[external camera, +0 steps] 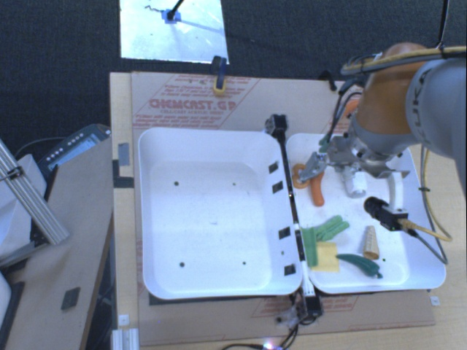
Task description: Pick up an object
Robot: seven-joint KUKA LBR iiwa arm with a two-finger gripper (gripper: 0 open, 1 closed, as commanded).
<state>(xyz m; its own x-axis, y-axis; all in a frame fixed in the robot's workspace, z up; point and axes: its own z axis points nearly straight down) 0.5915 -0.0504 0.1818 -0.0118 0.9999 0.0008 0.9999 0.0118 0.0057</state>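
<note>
The gripper [315, 168] is seen with fingers spread, nothing clasped, just above the orange carrot [317, 192] in the right bin [430, 272]; a green glove [327, 230] lies below the carrot.

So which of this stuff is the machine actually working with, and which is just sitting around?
Part of the job:
- gripper, hanging over the right bin
- orange carrot-like piece near it
- green hand-shaped toy
- yellow block
- dark green pepper-like piece
- tan cone

Just lying about:
- left bin
- cardboard sheet
- shiny plate
</note>
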